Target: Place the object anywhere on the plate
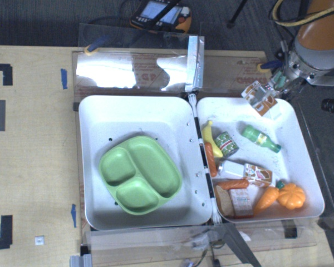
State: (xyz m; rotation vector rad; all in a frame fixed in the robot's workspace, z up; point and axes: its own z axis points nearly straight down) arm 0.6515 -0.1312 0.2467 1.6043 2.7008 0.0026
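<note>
A green plate (139, 174) with three compartments lies in the left bin (100, 115), slightly left of its middle. My gripper (274, 88) hangs over the back right corner of the right bin (309, 166). It is shut on a small white and orange carton (259, 97), which sticks out to the left of the fingers, tilted, above the bin's back rim. The plate is far to the left and nearer the front than the gripper.
The right bin holds a banana (207, 135), a green can (225, 143), a green bottle (260, 138), a carrot (265, 199), an orange pumpkin (291, 195) and several small cartons (240, 201). A raised divider (199, 149) separates the bins. A metal bracket (193, 63) stands behind them.
</note>
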